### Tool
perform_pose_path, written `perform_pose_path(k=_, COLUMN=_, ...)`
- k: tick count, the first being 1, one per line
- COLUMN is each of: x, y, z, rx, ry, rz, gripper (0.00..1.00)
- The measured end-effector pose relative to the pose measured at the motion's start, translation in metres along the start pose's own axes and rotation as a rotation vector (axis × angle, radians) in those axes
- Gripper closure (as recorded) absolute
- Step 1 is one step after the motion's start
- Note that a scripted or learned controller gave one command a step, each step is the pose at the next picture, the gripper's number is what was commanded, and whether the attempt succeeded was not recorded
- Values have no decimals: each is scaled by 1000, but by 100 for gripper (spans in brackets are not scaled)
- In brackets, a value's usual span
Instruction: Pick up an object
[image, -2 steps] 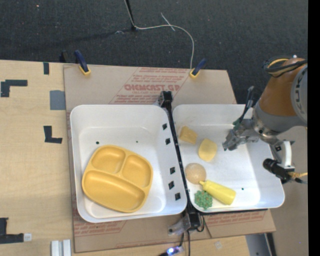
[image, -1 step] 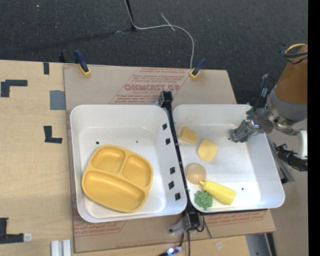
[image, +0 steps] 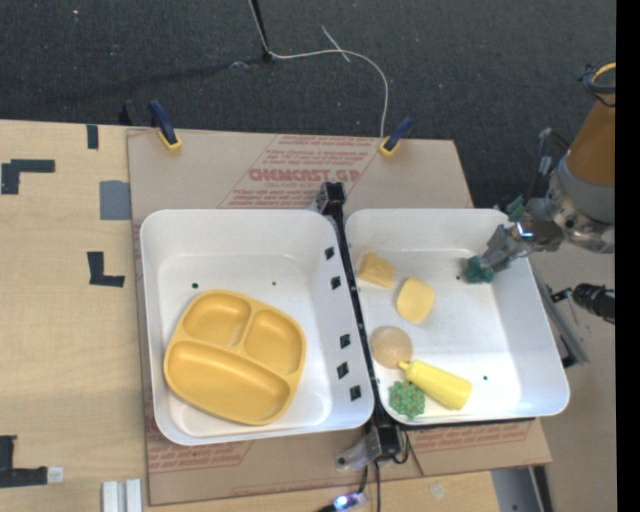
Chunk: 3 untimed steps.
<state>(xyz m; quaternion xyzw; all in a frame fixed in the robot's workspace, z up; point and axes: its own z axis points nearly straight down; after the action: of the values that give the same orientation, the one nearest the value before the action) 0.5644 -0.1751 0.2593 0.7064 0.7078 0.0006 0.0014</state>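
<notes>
The gripper (image: 478, 270) is seen low over the right bin (image: 520, 330), near its far right wall; whether the jaws are apart cannot be told. The yellow bottle (image: 437, 383) and two yellow blocks (image: 415, 299) lie well apart from it, so bare bin floor may be grasped.

We look down from a single fixed camera mounted above the tabletop (image: 60, 300), tilted so the far edge sits toward the top of the frame and dark floor (image: 120, 50) shows beyond it. We stand far enough back to take in both white bins (image: 160, 240) whole, side by side. The arm (image: 595, 150) comes in from our right edge.
</notes>
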Motion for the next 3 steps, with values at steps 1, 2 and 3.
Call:
perform_pose_path(k=1, x=50, y=-16, z=-1, rx=4, ry=2, rz=-2, gripper=100)
perform_pose_path(k=2, x=103, y=-30, z=15, rx=7, ry=2, rz=-2, gripper=100)
perform_pose_path(k=3, x=149, y=-33, z=14, rx=5, ry=2, rz=-4, gripper=100)
